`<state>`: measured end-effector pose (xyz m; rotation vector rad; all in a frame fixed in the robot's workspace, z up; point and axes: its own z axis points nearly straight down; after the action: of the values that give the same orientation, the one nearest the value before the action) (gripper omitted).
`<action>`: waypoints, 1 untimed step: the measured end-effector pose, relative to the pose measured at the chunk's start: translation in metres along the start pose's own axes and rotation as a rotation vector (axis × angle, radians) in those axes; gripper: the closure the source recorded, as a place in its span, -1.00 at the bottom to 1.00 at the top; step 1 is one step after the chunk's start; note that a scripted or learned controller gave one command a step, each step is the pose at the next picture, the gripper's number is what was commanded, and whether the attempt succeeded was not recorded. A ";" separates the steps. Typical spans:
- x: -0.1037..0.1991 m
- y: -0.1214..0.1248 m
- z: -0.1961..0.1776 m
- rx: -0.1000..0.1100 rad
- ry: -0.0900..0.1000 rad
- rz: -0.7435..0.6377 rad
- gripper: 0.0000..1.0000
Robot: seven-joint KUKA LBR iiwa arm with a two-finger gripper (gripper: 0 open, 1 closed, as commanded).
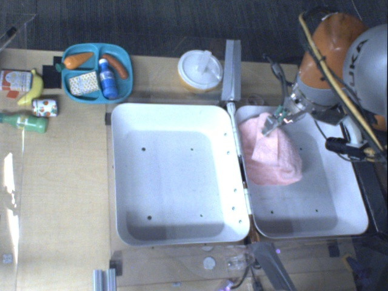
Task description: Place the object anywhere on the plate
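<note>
A crumpled pink cloth [274,153] lies in the right bin [315,217], against its left wall near the back. My gripper [273,123] is low over the cloth's upper edge and touches it there. The cloth rises in a small peak towards the gripper. The grey arm with its orange band [330,47] reaches in from the upper right.
The left bin [176,223] sits beside the right one, with a metal divider [230,71] behind their seam. Behind the bins are a white cup with a yellow rim [200,70] and a blue divided tray [124,59] of toy food. A banana, a can and a green bottle [24,122] lie at the far left.
</note>
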<state>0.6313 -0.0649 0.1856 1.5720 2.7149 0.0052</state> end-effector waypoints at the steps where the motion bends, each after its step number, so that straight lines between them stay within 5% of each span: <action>1: 0.001 0.002 -0.040 0.001 -0.001 -0.006 1.00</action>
<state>0.6329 -0.0632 0.2253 1.5637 2.7195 0.0039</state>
